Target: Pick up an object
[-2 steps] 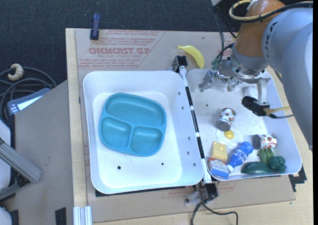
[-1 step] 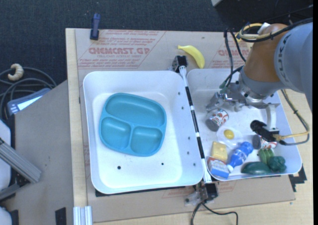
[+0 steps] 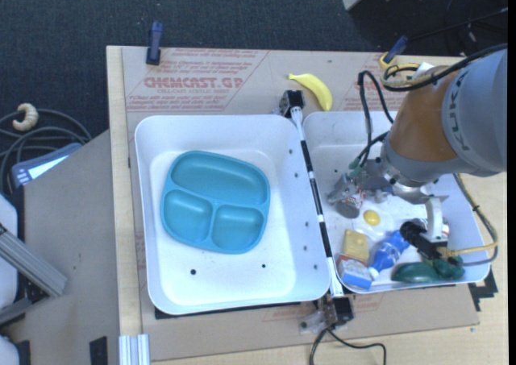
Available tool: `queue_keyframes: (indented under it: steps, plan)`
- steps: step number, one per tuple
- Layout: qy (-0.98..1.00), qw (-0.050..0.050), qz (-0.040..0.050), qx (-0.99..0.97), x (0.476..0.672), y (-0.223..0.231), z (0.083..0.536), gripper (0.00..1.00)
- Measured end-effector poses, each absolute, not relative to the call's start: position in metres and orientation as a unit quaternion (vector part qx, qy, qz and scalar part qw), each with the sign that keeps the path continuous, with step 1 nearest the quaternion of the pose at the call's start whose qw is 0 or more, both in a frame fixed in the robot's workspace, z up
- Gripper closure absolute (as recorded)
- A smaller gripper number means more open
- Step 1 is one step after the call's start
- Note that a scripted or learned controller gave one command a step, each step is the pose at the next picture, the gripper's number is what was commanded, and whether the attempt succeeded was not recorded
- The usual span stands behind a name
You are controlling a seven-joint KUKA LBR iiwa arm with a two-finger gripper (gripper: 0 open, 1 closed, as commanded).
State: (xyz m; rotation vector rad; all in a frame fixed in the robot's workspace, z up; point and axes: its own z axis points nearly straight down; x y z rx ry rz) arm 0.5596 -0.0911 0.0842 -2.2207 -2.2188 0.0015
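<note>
One smooth blue three-compartment tray (image 3: pixel 215 201)

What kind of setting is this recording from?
Probably a robot lab's picking bench. Two white bins sit side by side on a board, a grey and orange arm reaches into the right one, and loose cables lie on dark carpet.
</note>
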Motion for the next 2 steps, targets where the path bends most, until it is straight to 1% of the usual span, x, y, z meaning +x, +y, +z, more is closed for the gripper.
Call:
queue_keyframes:
  steps: [1, 2]
  plan:
    - [-0.706, 0.000, -0.0004, -0.708, 0.560, -0.091, 0.095, 1.00]
    - [-0.707, 0.000, -0.0005, -0.707, 0.525, -0.032, 0.194, 1.00]
